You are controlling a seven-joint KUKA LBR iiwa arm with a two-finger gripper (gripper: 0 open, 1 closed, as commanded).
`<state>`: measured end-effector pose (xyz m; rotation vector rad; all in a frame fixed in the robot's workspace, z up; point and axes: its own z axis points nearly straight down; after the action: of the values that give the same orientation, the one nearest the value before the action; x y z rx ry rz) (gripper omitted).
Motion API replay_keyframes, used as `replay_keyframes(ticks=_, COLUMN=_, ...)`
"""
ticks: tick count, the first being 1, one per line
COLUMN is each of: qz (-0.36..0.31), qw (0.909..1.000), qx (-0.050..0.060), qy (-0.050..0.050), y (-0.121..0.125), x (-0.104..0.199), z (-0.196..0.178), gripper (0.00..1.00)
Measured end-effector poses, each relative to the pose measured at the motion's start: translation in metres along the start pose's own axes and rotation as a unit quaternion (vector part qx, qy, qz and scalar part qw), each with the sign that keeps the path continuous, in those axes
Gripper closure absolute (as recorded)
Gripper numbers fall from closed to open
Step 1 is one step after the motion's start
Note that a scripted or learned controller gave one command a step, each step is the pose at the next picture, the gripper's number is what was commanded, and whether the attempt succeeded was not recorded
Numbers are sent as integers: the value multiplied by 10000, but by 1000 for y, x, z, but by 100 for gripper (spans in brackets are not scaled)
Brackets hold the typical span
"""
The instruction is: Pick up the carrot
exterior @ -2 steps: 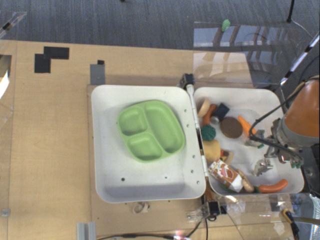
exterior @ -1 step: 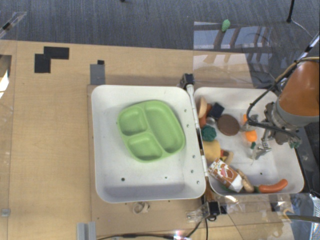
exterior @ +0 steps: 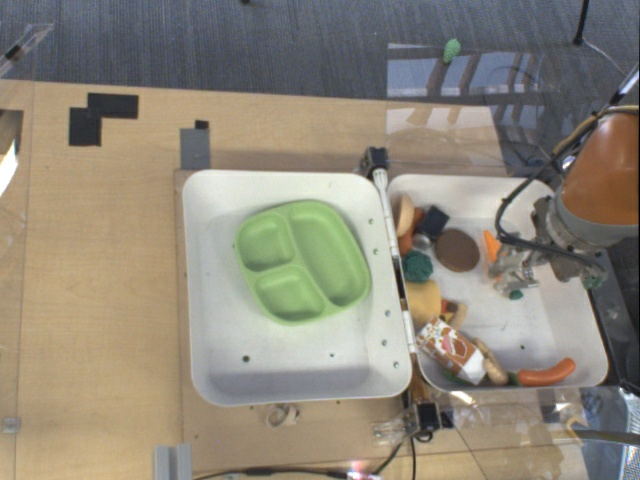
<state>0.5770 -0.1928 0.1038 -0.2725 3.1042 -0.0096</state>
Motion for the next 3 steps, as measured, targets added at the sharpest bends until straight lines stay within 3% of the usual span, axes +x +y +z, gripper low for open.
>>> replay_keyframes(ticks=1, qz=182, qw=9998, qx=-29, qy=4, y=60, x=-79, z=-102, gripper=100)
replay_keyframes(ticks=2, qz=209, qw=9998, qx=-31, qy=55, y=57, x=-75, z=-97, gripper=0)
replay_keyframes(ticks=3, qz=556, qw=9985, qx=-1, qy=10, y=23, x=0, z=10, gripper=0)
